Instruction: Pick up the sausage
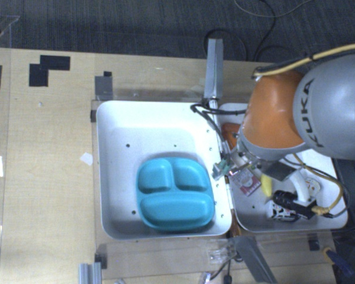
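Grey arm (319, 105) over sausage (mostly hidden).

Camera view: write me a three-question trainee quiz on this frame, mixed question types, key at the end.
1. True or false: the blue divided tray lies in the left bin.
2. Which bin is the arm over? A) left B) right C) neither
3. Fill in: the arm's band above the wrist is ____.

Key: 1 true. 2 B; the arm covers much of the right bin, and a reddish-brown thing, perhaps the sausage, shows by that bin's left wall. 3 orange.
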### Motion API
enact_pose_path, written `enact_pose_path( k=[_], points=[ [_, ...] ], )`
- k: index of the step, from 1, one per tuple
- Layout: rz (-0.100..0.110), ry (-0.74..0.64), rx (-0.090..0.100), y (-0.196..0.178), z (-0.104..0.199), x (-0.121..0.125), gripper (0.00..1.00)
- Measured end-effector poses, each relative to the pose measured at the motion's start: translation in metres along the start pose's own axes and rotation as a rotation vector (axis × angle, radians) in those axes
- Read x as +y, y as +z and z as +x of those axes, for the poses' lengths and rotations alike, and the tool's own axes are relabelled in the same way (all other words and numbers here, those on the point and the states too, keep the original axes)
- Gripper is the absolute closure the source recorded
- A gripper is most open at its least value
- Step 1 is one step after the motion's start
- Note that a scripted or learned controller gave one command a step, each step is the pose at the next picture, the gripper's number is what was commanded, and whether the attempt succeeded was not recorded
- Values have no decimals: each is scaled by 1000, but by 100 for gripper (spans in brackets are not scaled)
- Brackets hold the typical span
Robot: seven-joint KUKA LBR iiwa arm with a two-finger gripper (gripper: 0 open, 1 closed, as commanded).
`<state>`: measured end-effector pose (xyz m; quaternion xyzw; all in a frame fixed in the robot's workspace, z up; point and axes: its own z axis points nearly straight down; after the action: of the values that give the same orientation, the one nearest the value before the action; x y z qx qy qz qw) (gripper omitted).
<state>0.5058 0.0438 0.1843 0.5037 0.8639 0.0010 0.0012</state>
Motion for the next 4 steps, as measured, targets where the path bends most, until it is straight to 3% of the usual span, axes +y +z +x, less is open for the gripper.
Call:
enact_pose_path(
  k=[1, 2, 3, 4],
  points=[
    [-2, -486, 0, -1, 45, 18, 100],
    [-4, -1034, -2, -1, 67, 18, 100],
    [-7, -1200, -5, -72, 93, 33, 100],
    [-4, -834, -2, -58, 90, 45, 100]
  ],
)
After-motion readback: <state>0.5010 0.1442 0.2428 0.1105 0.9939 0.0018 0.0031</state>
